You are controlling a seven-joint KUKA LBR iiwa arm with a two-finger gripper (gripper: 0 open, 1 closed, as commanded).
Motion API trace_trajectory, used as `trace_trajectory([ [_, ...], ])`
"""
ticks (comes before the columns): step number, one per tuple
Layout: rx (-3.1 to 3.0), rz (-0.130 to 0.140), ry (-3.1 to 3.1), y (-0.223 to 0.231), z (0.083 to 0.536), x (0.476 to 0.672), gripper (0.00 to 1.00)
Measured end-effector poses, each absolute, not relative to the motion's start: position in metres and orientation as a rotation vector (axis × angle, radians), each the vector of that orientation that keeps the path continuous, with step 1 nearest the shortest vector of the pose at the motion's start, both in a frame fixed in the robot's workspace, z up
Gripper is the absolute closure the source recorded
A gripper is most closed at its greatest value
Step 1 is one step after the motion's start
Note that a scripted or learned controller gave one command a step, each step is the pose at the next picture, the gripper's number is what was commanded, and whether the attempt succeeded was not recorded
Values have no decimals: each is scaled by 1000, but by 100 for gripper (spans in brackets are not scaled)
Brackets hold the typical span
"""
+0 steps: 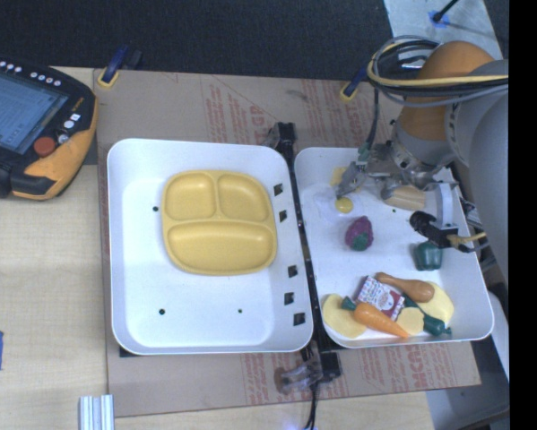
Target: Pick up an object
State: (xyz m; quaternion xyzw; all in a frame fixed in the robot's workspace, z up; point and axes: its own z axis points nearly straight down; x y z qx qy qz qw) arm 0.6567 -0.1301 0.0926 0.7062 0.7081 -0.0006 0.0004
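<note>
My gripper [365,176] is low over the far left corner of the right bin [470,280], under the grey arm and its orange band [452,65]. Just in front of it lies a small yellow piece [343,205], and a purple fruit [359,233] sits a little nearer. To the gripper's right a tan block [404,200] rests on the bin floor. A dark green piece [427,256] lies toward the right wall. At the front of the bin a drumstick [408,287], a red and white packet [378,297] and a carrot [381,321] are piled on flat yellow pieces [338,319].
The left bin [134,267] holds a yellow divided plate [219,220]. A teach pendant [30,128] lies on the bench at far left. Black clips [295,271] line the seam between the bins. Cables [411,56] loop above the arm.
</note>
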Motion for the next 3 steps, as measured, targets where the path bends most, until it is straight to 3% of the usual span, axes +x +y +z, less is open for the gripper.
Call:
trace_trajectory([
  [1,2224,-9,2228,-119,92,602,0],
  [2,2223,-7,2227,-98,92,577,0],
  [3,2222,-7,2226,-99,102,578,100],
])
